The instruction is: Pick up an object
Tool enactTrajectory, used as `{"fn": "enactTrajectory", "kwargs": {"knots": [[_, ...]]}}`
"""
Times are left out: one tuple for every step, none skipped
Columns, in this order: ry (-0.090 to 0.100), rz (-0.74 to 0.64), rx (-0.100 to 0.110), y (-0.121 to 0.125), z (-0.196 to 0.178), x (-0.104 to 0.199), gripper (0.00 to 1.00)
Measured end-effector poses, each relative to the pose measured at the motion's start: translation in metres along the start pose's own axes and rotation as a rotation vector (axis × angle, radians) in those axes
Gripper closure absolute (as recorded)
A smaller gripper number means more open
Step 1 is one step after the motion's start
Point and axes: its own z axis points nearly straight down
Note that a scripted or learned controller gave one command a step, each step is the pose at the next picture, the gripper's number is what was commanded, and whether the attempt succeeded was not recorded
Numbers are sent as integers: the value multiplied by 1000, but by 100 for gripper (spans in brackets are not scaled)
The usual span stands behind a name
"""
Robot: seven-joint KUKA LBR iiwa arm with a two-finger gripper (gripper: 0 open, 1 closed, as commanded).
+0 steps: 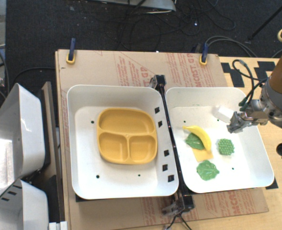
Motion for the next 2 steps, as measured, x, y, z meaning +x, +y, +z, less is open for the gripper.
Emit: {"fn": "enactTrajectory", "kwargs": {"knots": [[2,-3,3,14,-3,47,100],[1,-3,3,24,-2,91,100]]}}
